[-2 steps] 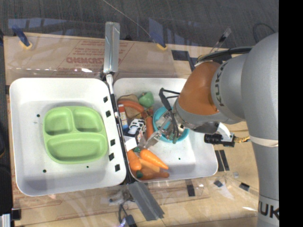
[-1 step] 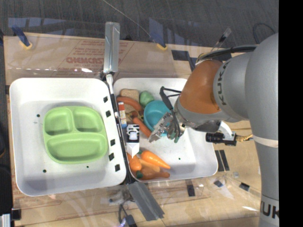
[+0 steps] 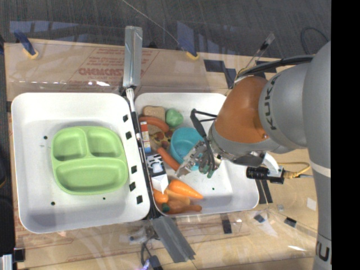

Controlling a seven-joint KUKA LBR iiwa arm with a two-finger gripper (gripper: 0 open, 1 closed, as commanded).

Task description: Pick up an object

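The gripper [image 3: 201, 161] hangs low in the right bin [image 3: 243, 194], its metal fingers pointing down and to the left over the bin's white floor, just right of the teal cup [image 3: 184, 142]. The tips are a tangle of metal and dark green parts, and I cannot tell whether they are spread or closed; nothing is plainly seen between them.

The toys crowd the bin's left half. The cup is round and teal, lying with its mouth tipped toward the gripper. Above it sits a small pale green lump [image 3: 174, 117], with a brown piece [image 3: 154, 113] and a sausage [image 3: 156, 124] to its left. A thin carrot [image 3: 167, 158] runs slantwise below the cup. Nearer the front edge lies a fat orange carrot [image 3: 184, 190], its point to the right, with more orange and brown pieces beneath it.

The left bin [image 3: 28, 207] holds a light green divided plate [image 3: 89, 159].
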